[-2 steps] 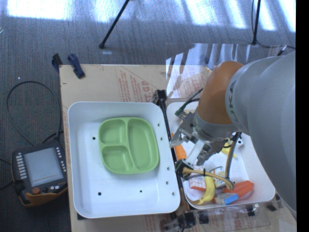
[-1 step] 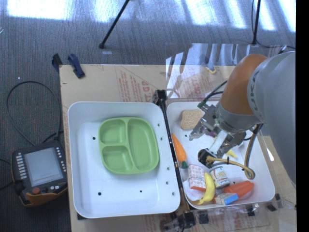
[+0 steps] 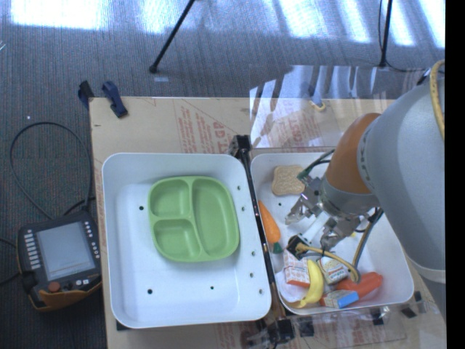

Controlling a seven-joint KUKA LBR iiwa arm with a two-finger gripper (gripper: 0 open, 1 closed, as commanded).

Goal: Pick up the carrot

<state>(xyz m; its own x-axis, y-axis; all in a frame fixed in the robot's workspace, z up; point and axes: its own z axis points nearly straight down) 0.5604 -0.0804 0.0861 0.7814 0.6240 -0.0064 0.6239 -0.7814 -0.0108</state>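
Brown bench (image 3: pixel 182 122) on grey carpet (image 3: pixel 43 78) holds 2 bins; end effector (image 3: pixel 317 227) grip unclear

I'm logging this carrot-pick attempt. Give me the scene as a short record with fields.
carrot: right bin, by its left wall
gripper: above right bin, right of carrot, apart from it
toast: right bin, far corner
banana: right bin, near edge
green plate: left bin, three compartments
carrot held: no
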